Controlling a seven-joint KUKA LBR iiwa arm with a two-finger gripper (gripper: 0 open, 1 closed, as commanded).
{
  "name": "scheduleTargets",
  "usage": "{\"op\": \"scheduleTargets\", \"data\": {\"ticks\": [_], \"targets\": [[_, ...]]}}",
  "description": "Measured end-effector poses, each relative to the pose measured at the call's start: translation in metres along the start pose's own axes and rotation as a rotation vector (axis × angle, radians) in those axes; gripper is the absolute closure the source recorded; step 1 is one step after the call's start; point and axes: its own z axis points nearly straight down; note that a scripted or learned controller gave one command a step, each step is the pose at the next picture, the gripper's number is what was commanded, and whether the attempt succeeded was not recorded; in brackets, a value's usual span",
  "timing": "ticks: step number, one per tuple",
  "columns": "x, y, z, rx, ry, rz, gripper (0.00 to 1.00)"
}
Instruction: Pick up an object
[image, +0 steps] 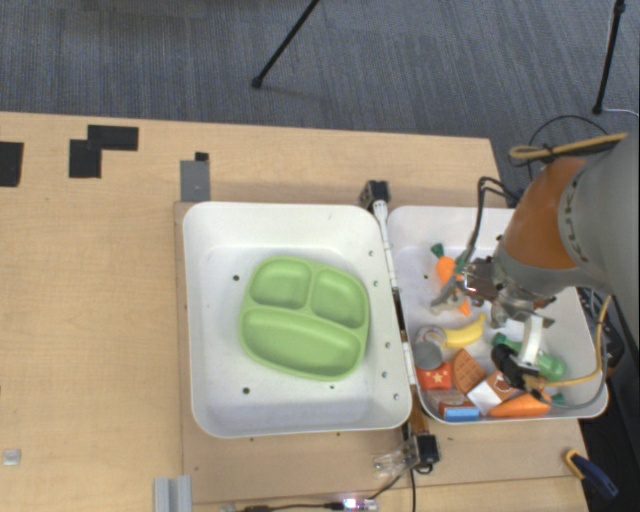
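On the desk (90, 330) two bins stand side by side. The left bin (215, 400) holds a sectioned plate (303, 317) lying near its middle. Right of that plate, in the right bin (590, 400), toys are heaped: a banana (464, 333), with a carrot (519, 406) nearer the front edge.

arm (585, 215): cut off at right edge, hides right bin (410, 300) far corner | gripper (468, 288): fingers too small/cluttered to read | toy pile (480, 385): pieces overlap, several unidentifiable | tripod legs (285, 48): cut by top edge
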Motion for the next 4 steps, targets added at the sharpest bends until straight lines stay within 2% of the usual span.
{"op": "scheduleTargets", "data": {"ticks": [1,2,3,4], "targets": [[0.004,0.016,0.000,-0.003,-0.002,-0.524,0.00],[0.005,0.018,-0.012,-0.009,-0.003,-0.525,1.00],[0.005,0.018,-0.012,-0.009,-0.003,-0.525,0.00],[0.031,0.049,0.000,-0.002,-0.001,-0.880,0.00]]}}
